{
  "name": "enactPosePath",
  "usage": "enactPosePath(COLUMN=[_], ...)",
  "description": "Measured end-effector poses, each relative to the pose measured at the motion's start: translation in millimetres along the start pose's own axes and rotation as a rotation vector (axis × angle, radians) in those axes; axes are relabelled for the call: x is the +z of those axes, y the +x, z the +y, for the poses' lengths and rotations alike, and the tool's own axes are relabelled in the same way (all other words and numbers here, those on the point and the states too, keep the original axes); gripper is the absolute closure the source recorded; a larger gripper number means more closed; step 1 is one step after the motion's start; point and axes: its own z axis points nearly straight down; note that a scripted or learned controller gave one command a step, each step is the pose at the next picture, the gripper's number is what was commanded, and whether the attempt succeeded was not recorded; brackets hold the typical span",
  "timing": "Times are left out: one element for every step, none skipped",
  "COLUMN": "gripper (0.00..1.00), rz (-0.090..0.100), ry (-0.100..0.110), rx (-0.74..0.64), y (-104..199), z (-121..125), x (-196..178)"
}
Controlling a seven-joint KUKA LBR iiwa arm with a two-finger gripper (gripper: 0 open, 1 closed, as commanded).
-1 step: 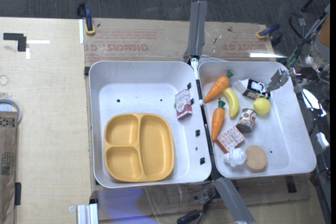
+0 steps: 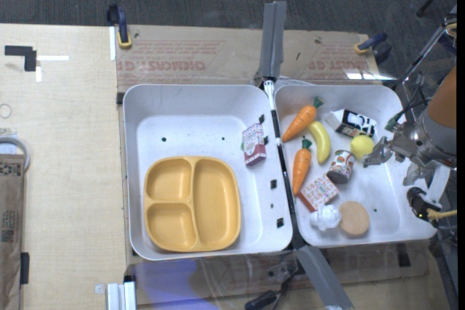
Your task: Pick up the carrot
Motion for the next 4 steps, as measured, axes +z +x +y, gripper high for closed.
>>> enactPosePath(gripper=[0.0, 1.0, 1.0, 1.0], rz=[0.0, 0.0, 0.0, 0.0], ry=[-0.002, -0.001, -0.002, -0.001], rx=[-0.072, -0.071, -0.104, -0.149], y=[-25.3, -25.4, -7.4, -7.4], z=[-27.9, -26.9, -33.5, -37.6], x=[-8.9, -17.3, 52.5, 53.1])
